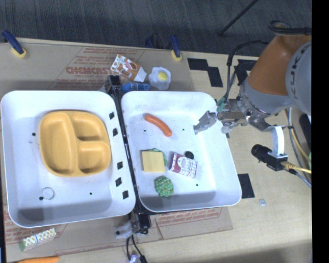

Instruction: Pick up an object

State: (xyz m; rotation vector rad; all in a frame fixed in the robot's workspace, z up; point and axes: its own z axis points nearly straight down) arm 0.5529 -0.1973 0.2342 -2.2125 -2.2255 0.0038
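Just left of the gripper (204,123), whose state I cannot tell, lies the orange plastic sausage (158,124), probably the nearest target, apart from other items.

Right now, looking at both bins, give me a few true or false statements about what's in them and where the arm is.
1. The yellow plastic divided tray lies in the left white bin. True.
2. The orange sausage-shaped toy lies in the left bin. False: it lies in the right white bin.
3. The end effector is over the right bin's right side. True.
4. The end effector holds the green bumpy ball. False: the ball lies on the bin floor, apart from it.
5. The flat yellow square block lies beside the small red and white carton. True.
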